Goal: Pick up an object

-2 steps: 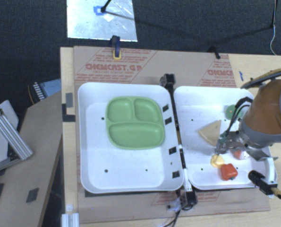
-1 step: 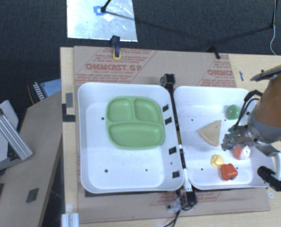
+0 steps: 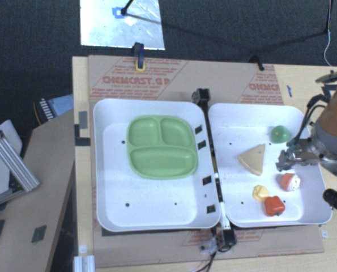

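Toward the right edge of the frame, over the right bin (image 3: 230, 152), I have the tool (image 3: 285, 160) hanging low among the small objects, and from my seat its tips are a dark blur, so I cannot tell how wide it stands or whether it has hold of anything; nothing is plainly caught in it. It sits between a tan wedge (image 3: 253, 158) to its left, a green ball (image 3: 280, 133) just above it in the frame and a red-and-white piece (image 3: 289, 181) just below, with a small yellow piece (image 3: 260, 192) and a red block (image 3: 274, 206) lower still, near the bin's bottom edge. My worry is the crowding: these pieces lie close enough that a descent here could nudge the ball into a roll or clip the wedge's thin point, and I would come up with nothing. The red-and-white piece looks rounded, so I judge it likely to squirt out sideways if pinched off-centre. The grey arm (image 3: 332, 123) also hides part of the bin's right side from me. In the left half of the frame, the left bin (image 3: 109, 208) carries a green divided plate (image 3: 161, 147), well apart from the work, on the counter (image 3: 174, 72).
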Robot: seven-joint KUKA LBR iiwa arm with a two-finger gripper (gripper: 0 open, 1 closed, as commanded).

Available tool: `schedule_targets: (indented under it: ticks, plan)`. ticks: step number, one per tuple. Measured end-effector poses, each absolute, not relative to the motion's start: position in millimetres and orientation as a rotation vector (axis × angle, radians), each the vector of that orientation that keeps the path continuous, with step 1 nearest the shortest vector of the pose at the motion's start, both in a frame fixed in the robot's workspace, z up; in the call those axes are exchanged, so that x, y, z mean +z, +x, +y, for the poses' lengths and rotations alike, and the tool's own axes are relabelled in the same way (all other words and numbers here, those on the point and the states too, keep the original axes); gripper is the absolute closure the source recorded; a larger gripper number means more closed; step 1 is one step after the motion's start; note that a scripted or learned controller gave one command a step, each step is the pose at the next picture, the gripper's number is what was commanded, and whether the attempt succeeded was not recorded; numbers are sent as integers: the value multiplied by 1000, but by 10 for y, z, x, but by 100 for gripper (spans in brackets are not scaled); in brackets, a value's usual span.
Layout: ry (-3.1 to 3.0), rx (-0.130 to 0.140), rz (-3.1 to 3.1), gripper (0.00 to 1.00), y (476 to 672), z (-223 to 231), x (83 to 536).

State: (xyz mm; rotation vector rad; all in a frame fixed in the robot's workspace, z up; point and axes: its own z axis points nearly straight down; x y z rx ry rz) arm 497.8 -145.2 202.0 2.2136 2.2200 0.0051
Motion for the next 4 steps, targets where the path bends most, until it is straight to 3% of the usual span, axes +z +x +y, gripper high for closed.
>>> schedule_targets:
  ticks: [1,2,4]
  plan:
    - [2210,7,2222,100,5025,-1406,2651]
    - [2210,4,2232,100,4980,-835,2633]
    - [2210,4,2232,100,5163,132,2641]
